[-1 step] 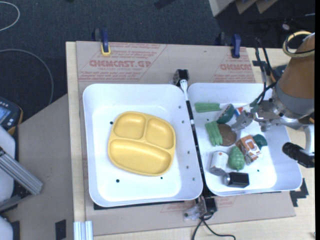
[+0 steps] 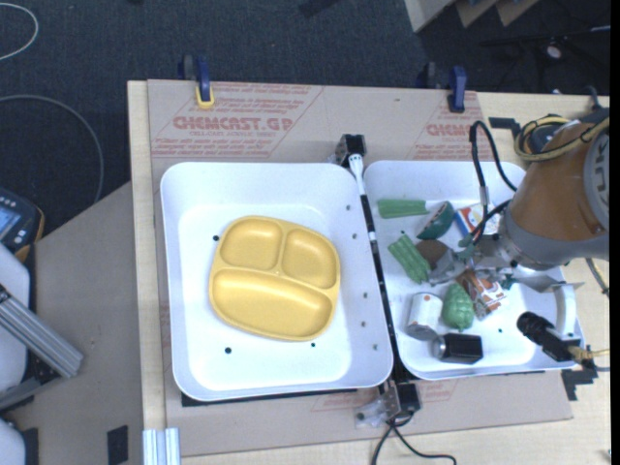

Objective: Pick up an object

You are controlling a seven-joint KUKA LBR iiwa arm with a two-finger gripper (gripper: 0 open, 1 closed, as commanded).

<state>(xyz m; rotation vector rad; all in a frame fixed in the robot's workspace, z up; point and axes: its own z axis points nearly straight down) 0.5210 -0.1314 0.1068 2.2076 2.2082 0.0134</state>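
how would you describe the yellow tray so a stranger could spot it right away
Look at the left white bin of the two. The yellow tray lies in its middle, with three compartments; the small cluttered items all sit in the right bin.

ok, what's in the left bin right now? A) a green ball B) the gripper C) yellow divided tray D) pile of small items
C: the yellow three-compartment tray lies alone in the left bin; the small clutter sits in the right bin, where the arm reaches in.
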